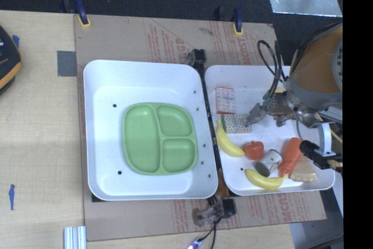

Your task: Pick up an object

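My gripper (255,116) reaches in from the right over the right bin (245,76), its tip just right of a small green-speckled packet (235,123). A red-and-white packet (225,100) lies just above that one. Lower in the bin lie a yellow banana (229,143), a red tomato-like piece (253,150), a grey can (268,160), an orange carrot (290,156), a second banana (263,179) and a beige wedge (303,172). Nothing shows held in the gripper.
The left bin (99,125) holds a green divided plate (159,138). The arm's grey body and orange band (317,67) hang over the right bin's far right side, with black cables (271,61) beside it. A clip (198,58) sits between the bins at the top.
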Controlling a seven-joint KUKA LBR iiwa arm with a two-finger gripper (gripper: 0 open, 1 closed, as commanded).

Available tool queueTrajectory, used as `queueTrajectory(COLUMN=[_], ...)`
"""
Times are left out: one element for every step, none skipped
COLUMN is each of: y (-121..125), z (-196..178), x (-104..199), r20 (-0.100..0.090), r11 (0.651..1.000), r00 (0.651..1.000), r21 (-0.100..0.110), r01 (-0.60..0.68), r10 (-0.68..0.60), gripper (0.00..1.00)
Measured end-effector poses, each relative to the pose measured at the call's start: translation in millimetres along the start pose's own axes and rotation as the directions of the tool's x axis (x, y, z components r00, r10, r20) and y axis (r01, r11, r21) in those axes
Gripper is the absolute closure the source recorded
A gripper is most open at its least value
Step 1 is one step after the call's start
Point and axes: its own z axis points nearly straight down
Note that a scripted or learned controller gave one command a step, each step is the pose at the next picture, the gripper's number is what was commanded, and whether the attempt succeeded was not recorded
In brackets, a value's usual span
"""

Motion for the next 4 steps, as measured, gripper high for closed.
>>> queueTrajectory(y=[6.6, 69.4, -12.9, 91.8], z=[47.4, -44.9, 26.8, 25.5], x=[-79.8, -79.4, -71.1, -79.3], r20=[0.001, 0.001, 0.000, 0.000], r11=[1.000, 1.000, 1.000, 1.000], r00=[1.000, 1.000, 1.000, 1.000], r21=[-0.001, -0.003, 0.001, -0.001], r01=[0.000, 0.001, 0.002, 0.001], r10=[0.000, -0.001, -0.002, -0.001], gripper=[0.00, 0.00, 0.00, 0.00])
